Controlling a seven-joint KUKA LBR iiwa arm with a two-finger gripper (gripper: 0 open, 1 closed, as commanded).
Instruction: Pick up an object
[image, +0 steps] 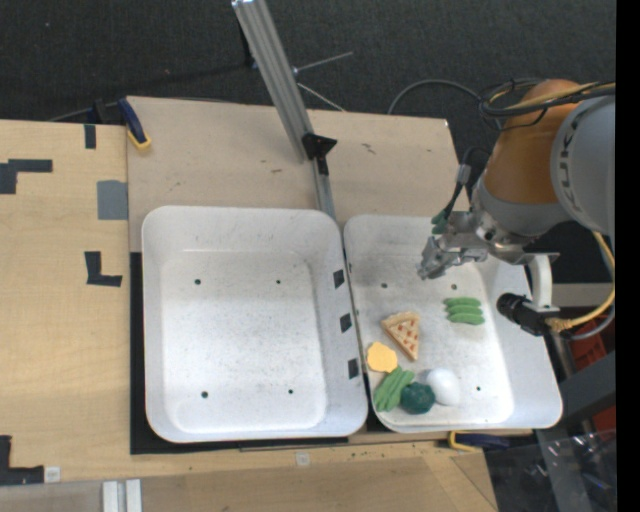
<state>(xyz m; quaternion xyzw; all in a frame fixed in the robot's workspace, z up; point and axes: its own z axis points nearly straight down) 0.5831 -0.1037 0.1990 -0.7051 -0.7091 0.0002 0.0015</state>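
Lying in the right bin (520, 390), the toy foods clustered toward its near side: a waffle wedge (403, 333), a yellow piece (381, 357), green pea pods (464, 310), a green bean (392, 388), a dark green lump (418, 398) touching a white ball (443, 385). The gripper (437, 258) hung over the bin's far part, apart from them; whether it gripped anything could not be told. The left bin (240, 320) sat beside it on the wooden bench (60, 300), beneath a slanted metal pole (285, 85).

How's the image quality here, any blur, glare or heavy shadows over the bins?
Camera view: light is even and soft, with no hard shadows in either white bin; the white egg-like object is nearly washed out against the right bin; the gripper looks slightly soft, and small items like the green pods lack fine detail.
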